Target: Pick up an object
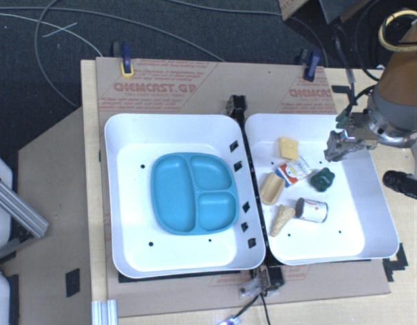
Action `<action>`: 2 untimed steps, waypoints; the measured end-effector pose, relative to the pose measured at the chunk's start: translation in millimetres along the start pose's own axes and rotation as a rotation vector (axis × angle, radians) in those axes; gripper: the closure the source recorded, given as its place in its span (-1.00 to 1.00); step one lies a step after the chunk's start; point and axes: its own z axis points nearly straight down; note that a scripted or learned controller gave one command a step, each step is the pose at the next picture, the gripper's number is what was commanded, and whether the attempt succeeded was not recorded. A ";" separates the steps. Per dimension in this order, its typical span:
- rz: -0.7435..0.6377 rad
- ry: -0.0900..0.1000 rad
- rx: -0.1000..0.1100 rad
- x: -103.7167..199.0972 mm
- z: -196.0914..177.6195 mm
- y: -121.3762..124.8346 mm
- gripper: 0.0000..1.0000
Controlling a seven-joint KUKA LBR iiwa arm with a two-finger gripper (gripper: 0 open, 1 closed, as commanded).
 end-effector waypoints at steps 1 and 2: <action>0.000 0.001 0.005 54.8 11.9 9.5 1.00; 0.000 0.001 0.003 110.9 21.8 22.9 1.00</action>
